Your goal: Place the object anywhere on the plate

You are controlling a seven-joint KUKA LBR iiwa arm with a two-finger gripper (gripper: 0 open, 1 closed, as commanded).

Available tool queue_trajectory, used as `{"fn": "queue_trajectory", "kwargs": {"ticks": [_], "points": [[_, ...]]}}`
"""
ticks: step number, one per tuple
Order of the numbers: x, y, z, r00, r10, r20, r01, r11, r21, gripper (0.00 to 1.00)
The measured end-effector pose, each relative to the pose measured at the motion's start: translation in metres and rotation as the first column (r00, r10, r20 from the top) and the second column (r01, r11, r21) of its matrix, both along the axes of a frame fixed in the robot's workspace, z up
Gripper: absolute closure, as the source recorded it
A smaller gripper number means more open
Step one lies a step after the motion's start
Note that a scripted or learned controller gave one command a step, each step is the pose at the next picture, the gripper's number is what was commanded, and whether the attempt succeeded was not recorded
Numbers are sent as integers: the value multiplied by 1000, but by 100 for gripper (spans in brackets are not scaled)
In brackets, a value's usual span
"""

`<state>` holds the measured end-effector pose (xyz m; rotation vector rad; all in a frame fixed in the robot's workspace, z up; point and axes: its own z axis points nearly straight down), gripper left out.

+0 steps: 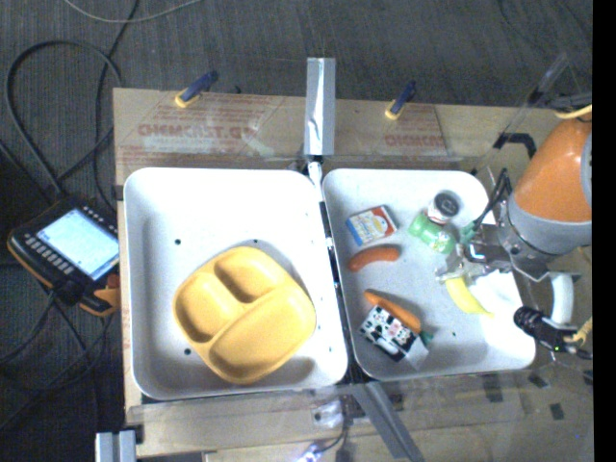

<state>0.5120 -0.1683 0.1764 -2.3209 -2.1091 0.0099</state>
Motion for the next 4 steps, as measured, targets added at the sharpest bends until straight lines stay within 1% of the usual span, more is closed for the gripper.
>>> {"fn": "queue_trajectory", "kwargs": {"ticks": [1,2,3,4], "points": [[-23,90,3,998,67,-1,-67,998,2,100],[4,149,3,998,62,-1,-62,998,0,100],[5,216,4,991,133,-2,-133,991,-1,100],[5,217,9,991,136,-12,-136,991,-1,100]]}}
